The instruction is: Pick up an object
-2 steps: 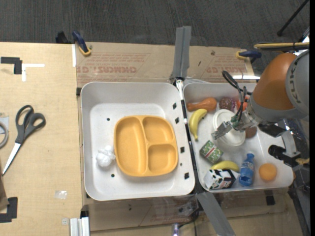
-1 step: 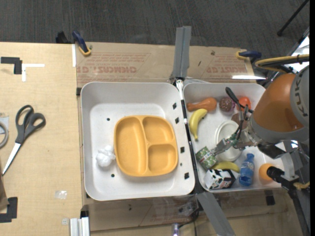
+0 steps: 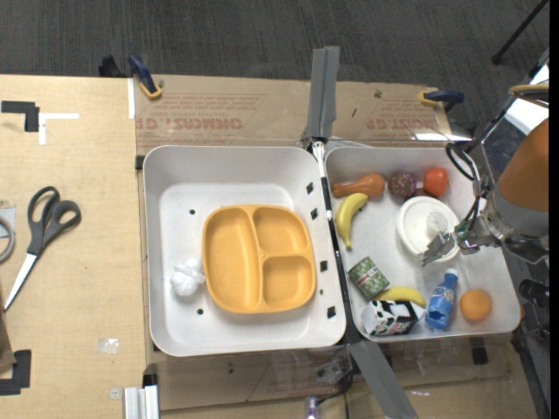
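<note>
Hand (image 3: 439,248) low over the white bowl (image 3: 421,221), at its right rim; grip state impossible to tell. Blue bottle (image 3: 442,301) and orange (image 3: 475,305) just below the bowl.

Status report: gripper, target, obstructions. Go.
Gripper low over white bowl in right bin, nothing seen held. Blue bottle and orange close below.

Tool (image 3: 439,250) over white bowl (image 3: 425,223) in rt bin (image 3: 502,273); yellow tray (image 3: 259,257) in lt bin (image 3: 166,234)

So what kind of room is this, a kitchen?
Probably a robot test lab, not a kitchen: a robot arm reaches over two white bins on a workbench, toy food like a banana inside, clamps holding cardboard.
</note>
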{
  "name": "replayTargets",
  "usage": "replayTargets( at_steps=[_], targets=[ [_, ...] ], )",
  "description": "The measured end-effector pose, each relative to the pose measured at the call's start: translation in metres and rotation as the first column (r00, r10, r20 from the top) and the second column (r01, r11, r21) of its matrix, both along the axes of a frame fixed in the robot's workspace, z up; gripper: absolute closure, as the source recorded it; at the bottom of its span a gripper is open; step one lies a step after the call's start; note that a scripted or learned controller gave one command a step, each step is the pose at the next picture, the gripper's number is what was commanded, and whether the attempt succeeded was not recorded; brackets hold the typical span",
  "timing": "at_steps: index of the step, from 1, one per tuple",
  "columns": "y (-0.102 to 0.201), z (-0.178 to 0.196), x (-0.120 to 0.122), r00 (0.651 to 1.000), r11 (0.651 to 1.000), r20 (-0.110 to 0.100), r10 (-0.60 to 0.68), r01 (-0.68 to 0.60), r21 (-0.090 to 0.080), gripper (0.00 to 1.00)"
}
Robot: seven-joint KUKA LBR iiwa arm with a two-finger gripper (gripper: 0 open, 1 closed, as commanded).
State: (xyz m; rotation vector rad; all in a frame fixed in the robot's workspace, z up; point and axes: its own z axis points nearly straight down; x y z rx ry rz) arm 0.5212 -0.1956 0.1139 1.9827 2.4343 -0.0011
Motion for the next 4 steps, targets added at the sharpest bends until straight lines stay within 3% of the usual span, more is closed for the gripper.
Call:
replayTargets(
  at_steps=[1, 2, 3, 4],
  targets=[
    [-0.022, -0.022, -0.043, 1.0, 1.0, -0.005, 0.001, -0.001, 0.01, 0.0],
    [-0.022, -0.013, -0.041, 1.0, 1.0, 0.0, 0.003, -0.003, 0.004, 1.0],
    [-0.021, -0.013, -0.041, 1.0, 1.0, -0.001, 0.003, -0.003, 0.007, 0.0],
    [-0.003, -0.022, -0.043, 0.998, 0.998, -0.002, 0.059, -0.059, 0.002, 0.0]
  ],
)
